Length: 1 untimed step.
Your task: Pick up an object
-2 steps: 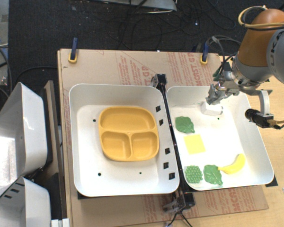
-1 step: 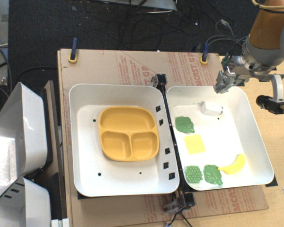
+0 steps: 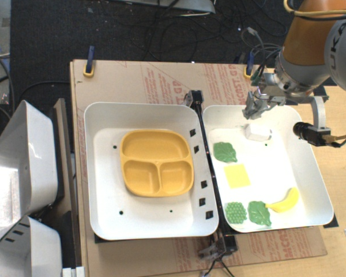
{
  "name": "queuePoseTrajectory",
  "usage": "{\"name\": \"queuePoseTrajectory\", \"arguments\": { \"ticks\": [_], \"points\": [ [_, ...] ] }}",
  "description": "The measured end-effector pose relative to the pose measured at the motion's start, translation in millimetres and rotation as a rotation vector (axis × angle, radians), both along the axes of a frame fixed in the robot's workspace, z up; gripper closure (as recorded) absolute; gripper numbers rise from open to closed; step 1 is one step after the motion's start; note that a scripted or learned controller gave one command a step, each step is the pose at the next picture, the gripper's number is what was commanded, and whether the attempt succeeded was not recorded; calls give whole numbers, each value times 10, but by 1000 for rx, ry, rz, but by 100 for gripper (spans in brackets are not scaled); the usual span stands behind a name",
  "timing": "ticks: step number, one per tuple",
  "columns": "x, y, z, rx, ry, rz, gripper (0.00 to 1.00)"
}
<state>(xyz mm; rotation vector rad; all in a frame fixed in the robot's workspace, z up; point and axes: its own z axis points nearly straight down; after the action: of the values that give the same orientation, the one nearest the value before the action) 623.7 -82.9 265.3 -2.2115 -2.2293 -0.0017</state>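
Currently, you see the gripper [image 3: 255,109] hovering just above the white block [image 3: 258,133] at the far end of the right bin [image 3: 320,172]. No object is lifted yet. Finger spacing cannot be told. Next, lower straight onto the block, well clear of the green leaf [image 3: 224,152] nearby.

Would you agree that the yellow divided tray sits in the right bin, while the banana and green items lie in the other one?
Not quite: the camera view shows the tray in the left bin. The banana and green items lie in the right bin.
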Motion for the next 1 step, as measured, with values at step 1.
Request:
{"name": "queuePoseTrajectory", "arguments": {
  "ticks": [1],
  "points": [
    [-183,601,-125,0,2,0,100]
  ]
}}
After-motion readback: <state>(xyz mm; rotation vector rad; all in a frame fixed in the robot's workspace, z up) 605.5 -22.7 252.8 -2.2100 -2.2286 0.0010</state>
